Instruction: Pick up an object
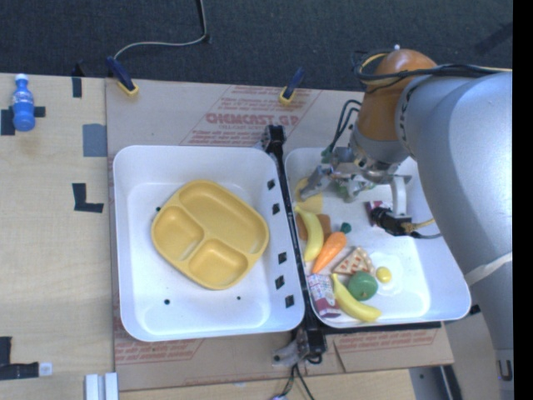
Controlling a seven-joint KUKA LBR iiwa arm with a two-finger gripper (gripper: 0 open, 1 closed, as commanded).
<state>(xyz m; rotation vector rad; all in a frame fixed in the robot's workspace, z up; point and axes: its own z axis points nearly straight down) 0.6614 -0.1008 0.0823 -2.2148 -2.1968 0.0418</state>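
The right bin (433, 294) holds a heap of toy food. A yellow banana (312, 232) lies beside an orange carrot (330, 252). In front of them are a pizza slice (354, 262), a green apple (362, 286), a second banana (356, 305), a fried egg (384, 274) and a small packet (320, 291). My gripper (333, 185) hangs over the back of this bin, just behind the first banana, under the orange wrist band (390, 98). Its fingers (311, 182) stand open with nothing between them.
A yellow divided plate (210, 233) lies in the left bin (133, 307). A black divider (283, 223) runs between the bins. A blue bottle (23, 102) stands at the far left of the bench. Yellow clamps (122, 75) hold the cardboard's back edge.
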